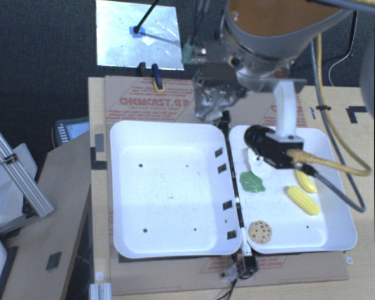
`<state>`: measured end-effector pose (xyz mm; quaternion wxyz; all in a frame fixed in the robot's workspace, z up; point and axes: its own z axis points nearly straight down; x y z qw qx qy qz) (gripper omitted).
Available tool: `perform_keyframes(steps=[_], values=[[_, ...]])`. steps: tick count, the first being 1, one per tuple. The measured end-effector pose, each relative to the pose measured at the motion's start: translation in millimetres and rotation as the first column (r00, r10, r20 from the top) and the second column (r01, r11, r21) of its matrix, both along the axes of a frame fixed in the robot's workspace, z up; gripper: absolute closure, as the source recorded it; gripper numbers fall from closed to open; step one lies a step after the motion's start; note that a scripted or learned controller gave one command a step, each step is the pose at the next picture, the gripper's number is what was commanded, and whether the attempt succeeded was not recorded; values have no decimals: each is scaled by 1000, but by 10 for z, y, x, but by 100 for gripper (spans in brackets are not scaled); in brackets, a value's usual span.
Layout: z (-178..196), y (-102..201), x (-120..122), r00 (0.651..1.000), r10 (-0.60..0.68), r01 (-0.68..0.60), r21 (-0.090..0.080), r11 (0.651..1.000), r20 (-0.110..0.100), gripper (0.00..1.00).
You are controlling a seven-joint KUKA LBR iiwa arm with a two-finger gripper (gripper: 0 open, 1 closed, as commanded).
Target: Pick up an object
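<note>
Pincer (222,119) hangs over the back rims where the two bins meet, at 11 o'clock of the right bin (287,225) and 1 o'clock of the left bin (170,193). Can't tell whether it's released or clenched; the tip is too dark and small. I see nothing in it, so I'd call the pick not yet done.

All candidates lie in the right bin:
- green piece (252,181) at 9 o'clock, close to the left wall
- corn (303,200) toward 3 o'clock, with a second yellow piece (306,182) just beside it at its 12
- cookie (259,232) at 7 o'clock, near the front corner

My read on what's left is everything: choose a target, get over it, go down, grip, lift. The green piece is nearest.

Arm enters from 1 o'clock of the view, with the orange band (263,17) high at the top edge. The wrist points down at the worktop (96,117), roughly vertical — well above the bin floor, I'd judge.
</note>
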<state>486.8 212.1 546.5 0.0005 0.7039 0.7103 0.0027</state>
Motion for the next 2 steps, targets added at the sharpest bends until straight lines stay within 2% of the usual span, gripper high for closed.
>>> perform_keyframes(steps=[1, 2], values=[[-5, -1, 0, 1000, 0, 0, -1, 1000, -1, 0], [-300, -64, 1402, 1000, -13, 13, -7, 1000, -7, 0]])
